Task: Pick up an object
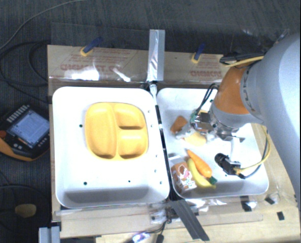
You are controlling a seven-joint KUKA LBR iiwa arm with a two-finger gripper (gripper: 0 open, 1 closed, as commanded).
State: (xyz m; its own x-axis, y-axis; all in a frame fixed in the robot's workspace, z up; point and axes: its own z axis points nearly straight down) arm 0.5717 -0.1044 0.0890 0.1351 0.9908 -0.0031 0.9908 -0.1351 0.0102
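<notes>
Two white bins are seen side by side on the bench (pixel 64 54). The left bin (pixel 74 178) holds a yellow divided plate (pixel 102 135), which lies flat near its middle, slightly toward the far edge.

The right bin (pixel 183 101) holds the loose objects that are there to be picked. A brown piece (pixel 179 123) lies by the bin's left edge, about halfway along it. A pale yellow piece (pixel 196 138) is found just beside it, toward the bin's middle. An orange carrot (pixel 199 164) is laid at a slant nearer the front edge, and a banana (pixel 200 178) lies along it, touching it on the side toward the front left corner. A brown packet (pixel 180 176) rests in that front left corner, against the banana.

The gripper (pixel 207 124) is lowered into the right bin near its middle, directly beside the pale yellow piece and close to the brown piece; the grey arm with its orange band (pixel 230 95) is seen reaching in over the bin's right and far edges. Whether the gripper is spread or pressed together cannot be told, and nothing is seen pinched in it.

Two blue-and-yellow clamps (pixel 91 45) are fixed along the bench's far edge. A handheld control unit (pixel 24 130) lies on the floor off the bench's left edge.
</notes>
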